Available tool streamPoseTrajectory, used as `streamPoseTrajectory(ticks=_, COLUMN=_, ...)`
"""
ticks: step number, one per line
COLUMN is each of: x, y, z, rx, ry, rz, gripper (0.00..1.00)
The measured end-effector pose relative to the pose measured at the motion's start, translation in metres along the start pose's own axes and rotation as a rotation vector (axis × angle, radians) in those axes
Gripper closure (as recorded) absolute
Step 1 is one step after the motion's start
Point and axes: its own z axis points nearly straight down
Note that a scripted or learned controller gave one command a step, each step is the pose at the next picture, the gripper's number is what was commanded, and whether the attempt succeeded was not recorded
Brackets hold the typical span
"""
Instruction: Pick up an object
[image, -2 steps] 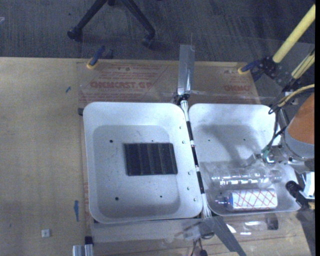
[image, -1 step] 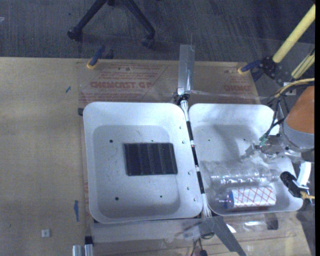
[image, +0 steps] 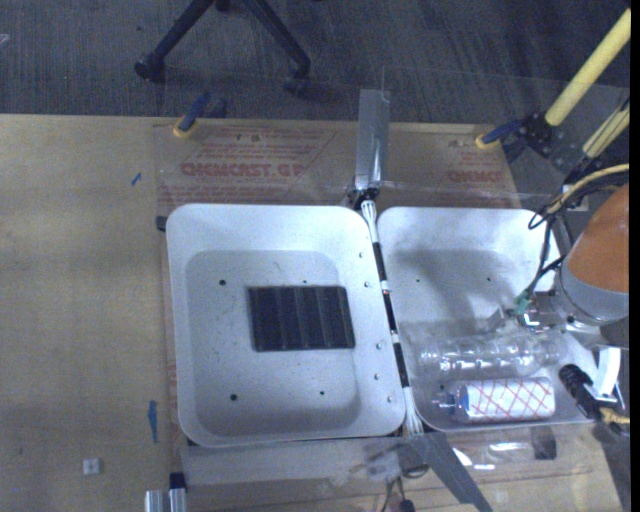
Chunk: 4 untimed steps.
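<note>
Bottle (image: 487, 355) lying left-right; can (image: 500, 398) parallel

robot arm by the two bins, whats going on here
A grey arm with an orange band reaches in from the right over the right bin. That bin holds a clear plastic bottle and, beside it, a white can with a red lattice pattern; neither looks lifted yet. The left bin holds a dark ribbed rectangular block, untouched.

Bottle (image: 487, 355) behind can (image: 498, 399)
</note>
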Motion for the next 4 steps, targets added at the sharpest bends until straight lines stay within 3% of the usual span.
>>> streamPoseTrajectory(ticks=1, x=0.055, y=0.075, z=-0.02, rx=0.014, ry=0.002, rz=0.019, gripper=0.0)
streamPoseTrajectory(ticks=2, x=0.025, y=-0.015, z=-0.026, rx=-0.037, ry=-0.008, rz=0.089, gripper=0.0)
streamPoseTrajectory(ticks=3, x=-0.001, y=-0.02, z=-0.012, rx=-0.039, ry=-0.007, rz=0.017, gripper=0.0)
streamPoseTrajectory(ticks=4, x=-0.01, y=-0.001, z=0.001, rx=0.01, ry=0.007, rz=0.02, gripper=0.0)
